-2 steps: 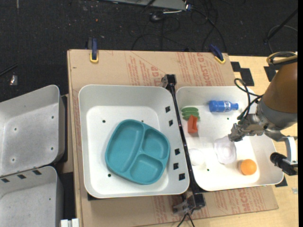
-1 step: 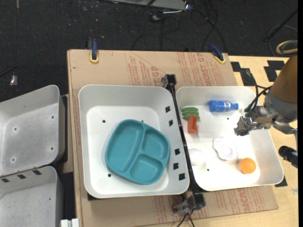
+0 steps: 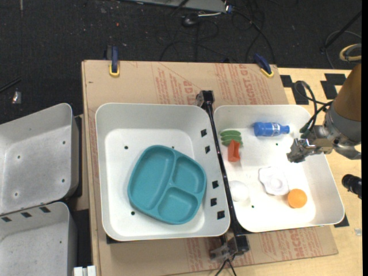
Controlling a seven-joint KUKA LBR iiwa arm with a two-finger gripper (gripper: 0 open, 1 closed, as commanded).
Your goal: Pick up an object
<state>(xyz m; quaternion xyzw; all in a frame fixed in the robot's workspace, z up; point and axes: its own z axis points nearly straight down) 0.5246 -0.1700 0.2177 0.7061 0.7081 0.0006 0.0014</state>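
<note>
The gripper (image 3: 299, 153) hung over the right bin (image 3: 322, 211); nothing lifted yet; its jaw state could not be told.

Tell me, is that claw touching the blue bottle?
Apart. The camera view shows bare white bin floor between the gripper and the blue bottle, which lies up and to its left.

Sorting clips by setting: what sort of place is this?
Likely a robotics lab: two white bins on a clamped cardboard sheet, a robot arm reaching in, loose cables on a dark floor.
</note>
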